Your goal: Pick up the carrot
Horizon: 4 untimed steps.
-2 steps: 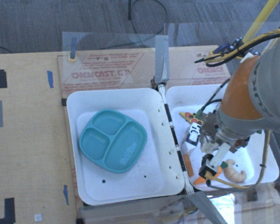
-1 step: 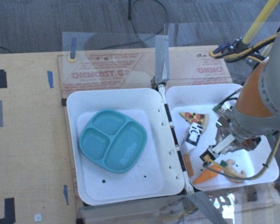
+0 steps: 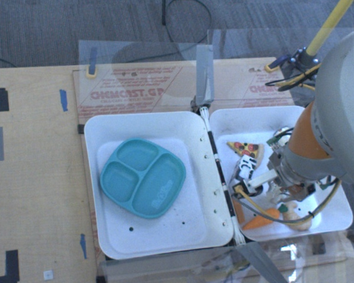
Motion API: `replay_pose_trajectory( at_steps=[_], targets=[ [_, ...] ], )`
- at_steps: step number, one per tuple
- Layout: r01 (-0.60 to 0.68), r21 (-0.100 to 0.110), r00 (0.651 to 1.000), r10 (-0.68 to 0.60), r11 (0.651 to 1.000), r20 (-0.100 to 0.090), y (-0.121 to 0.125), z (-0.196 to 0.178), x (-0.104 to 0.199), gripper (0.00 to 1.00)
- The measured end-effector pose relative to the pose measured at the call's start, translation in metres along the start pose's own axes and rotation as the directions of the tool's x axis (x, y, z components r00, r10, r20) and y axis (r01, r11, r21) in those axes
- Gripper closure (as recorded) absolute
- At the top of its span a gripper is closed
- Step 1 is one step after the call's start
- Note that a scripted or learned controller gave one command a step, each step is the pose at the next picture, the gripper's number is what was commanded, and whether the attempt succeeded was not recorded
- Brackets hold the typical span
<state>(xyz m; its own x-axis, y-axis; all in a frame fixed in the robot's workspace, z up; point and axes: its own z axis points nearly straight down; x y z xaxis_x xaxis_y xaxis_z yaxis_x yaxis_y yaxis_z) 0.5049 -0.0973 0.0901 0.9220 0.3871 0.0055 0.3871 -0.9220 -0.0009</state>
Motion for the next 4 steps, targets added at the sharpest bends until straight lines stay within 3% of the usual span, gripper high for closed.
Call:
replay_pose_trajectory(
  at_steps=[1,4],
  targets=[
    [-0.190,-0.007,0.982,0.190,0.982,-0.009,-0.0093,-0.0008,-0.0179,1.00],
    [-0.196,-0.001,0.981,0.196,0.981,0.004,-0.0061,-0.0088,-0.0091,1.00]
  ],
)
